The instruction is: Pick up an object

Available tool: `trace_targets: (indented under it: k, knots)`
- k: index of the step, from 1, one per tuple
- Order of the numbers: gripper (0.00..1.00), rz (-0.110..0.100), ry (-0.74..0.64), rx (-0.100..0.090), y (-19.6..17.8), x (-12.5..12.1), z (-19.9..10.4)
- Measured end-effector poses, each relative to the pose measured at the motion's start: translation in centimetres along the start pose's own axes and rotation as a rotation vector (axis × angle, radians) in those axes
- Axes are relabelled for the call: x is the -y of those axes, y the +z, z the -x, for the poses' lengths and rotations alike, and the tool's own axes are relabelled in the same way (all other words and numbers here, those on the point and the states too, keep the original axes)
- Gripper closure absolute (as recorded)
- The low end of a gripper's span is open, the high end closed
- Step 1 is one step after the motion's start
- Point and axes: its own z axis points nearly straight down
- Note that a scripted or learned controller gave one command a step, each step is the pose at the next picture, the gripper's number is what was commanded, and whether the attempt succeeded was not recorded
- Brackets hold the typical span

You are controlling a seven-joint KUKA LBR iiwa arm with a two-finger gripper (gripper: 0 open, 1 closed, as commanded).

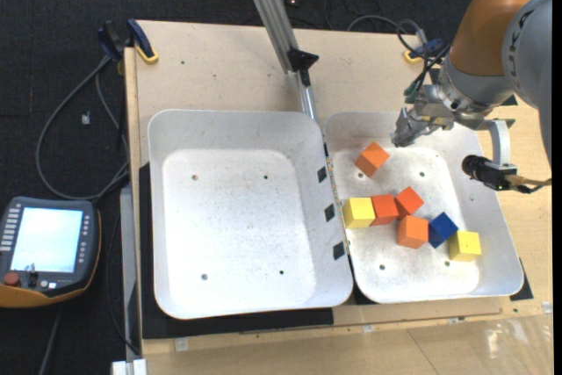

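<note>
Approach step: gripper hovers over right bin, just beside lone orange block, nothing held, can't tell its state; next it needs lowering onto that block.

Wooden bench on black floor; pendant left.

The claw hangs just beside an orange cube in the right bin.

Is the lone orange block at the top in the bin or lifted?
In the bin: the orange block rests on the right bin floor, apart from the gripper.
</note>
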Motion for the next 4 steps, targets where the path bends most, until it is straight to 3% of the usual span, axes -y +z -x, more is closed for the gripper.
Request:
trace_targets:
  k: [1, 2, 3, 4]
  knots:
    - [1.00, -0.006, -0.002, -0.002, 0.4, -0.6, -4.1]
    - [1.00, -0.004, 0.000, 0.000, 0.4, -2.4, -3.9]
    - [1.00, -0.008, 0.001, 0.000, 0.5, -1.6, -4.8]
    - [1.00, -0.008, 0.007, 0.000, 0.4, -0.9, -3.7]
